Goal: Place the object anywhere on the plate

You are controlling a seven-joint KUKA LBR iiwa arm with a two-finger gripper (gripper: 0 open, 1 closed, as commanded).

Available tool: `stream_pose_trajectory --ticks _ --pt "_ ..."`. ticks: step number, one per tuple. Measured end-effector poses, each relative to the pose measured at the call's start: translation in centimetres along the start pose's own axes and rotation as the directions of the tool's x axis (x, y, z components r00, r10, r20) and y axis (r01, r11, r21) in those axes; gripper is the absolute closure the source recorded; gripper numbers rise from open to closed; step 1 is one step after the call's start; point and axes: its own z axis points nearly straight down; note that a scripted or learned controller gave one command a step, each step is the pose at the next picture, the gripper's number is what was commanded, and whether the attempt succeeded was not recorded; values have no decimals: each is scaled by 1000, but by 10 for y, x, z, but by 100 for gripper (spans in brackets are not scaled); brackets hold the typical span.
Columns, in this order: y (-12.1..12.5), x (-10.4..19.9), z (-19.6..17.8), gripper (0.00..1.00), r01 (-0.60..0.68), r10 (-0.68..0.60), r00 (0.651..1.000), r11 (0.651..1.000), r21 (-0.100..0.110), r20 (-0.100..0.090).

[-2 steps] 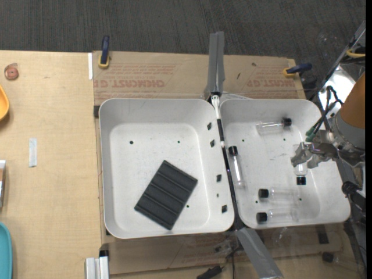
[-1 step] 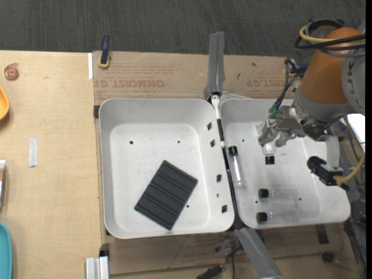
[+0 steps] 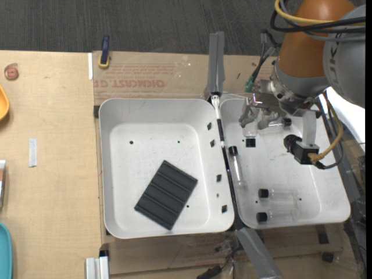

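A dark grey ribbed rectangular plate (image 3: pixel 167 194) lies at a slant on the floor of the left bin (image 3: pixel 106 156). In the right bin (image 3: pixel 328 199) lie several clear items with black caps: one near the front (image 3: pixel 263 194), another at the front rim (image 3: pixel 261 217), and a long clear tube (image 3: pixel 236 168) along the left wall. A small black piece (image 3: pixel 250 142) sits at the back. My gripper (image 3: pixel 256 122) hangs over the back left of the right bin, just above that black piece, open with nothing between its fingers. It is far from the plate.
A grey divider bar (image 3: pixel 216 68) runs between the bins. Black clips (image 3: pixel 220 178) dot the left bin's right wall. On the cardboard bench (image 3: pixel 46 156) at the left lie small odds and ends. A cable with a black connector (image 3: pixel 299 150) hangs from the wrist.
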Motion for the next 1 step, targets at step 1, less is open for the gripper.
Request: stream_pose_trajectory --ticks 1 --pt "-35 67 66 100 302 -302 953 953 2 -1"
